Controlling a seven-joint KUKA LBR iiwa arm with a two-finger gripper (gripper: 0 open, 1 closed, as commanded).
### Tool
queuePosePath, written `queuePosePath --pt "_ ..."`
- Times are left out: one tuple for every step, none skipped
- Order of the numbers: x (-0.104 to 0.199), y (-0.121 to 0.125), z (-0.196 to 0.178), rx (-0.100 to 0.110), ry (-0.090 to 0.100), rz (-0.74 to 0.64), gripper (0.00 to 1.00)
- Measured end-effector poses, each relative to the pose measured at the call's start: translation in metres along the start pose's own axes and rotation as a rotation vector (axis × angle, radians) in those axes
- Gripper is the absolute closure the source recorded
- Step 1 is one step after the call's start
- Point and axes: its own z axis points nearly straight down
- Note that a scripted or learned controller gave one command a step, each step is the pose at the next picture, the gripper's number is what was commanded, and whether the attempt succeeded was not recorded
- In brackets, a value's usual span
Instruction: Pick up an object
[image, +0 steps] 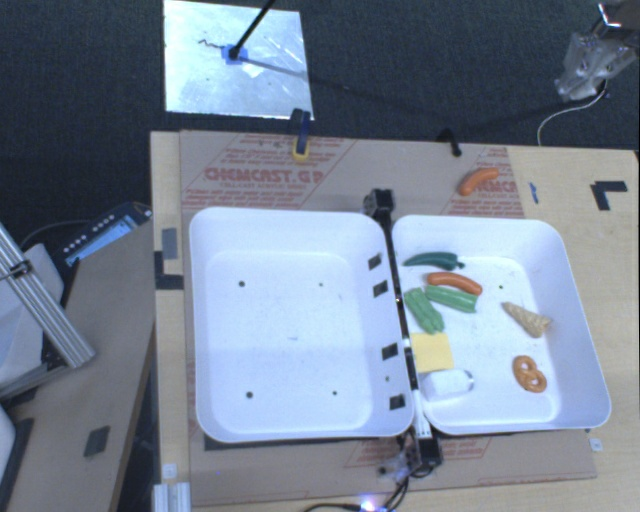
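Note:
The right white bin (575, 290) holds several small toy foods. A dark green pepper (433, 260) lies near its back left, with an orange sausage (453, 283) just in front of it. Two green pickles (436, 304) lie beside the divider. Nearer the front are a yellow cheese square (433, 352) and a white piece (450, 381). A tan cone (526, 319) and an orange pretzel (529, 374) lie toward the right. My gripper (590, 62) hangs high at the top right, far behind the bins and away from every object.
The left white bin (215, 300) stands beside the right one, joined by black clips (390, 320). Another orange sausage (479, 181) lies on the cardboard behind the right bin. A yellow and blue clamp (300, 135) sits at the cardboard's back edge. A metal frame (40, 310) stands at left.

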Motion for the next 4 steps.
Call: queuePosePath --pt "-0.058 -0.003 -0.030 0.004 0.000 0.008 1.00" --pt "-0.003 -0.010 0.055 0.016 0.006 -0.003 1.00" --pt "-0.005 -0.001 -0.033 -0.002 0.001 -0.001 1.00" --pt "0.128 -0.002 0.042 0.015 0.009 -0.012 1.00"
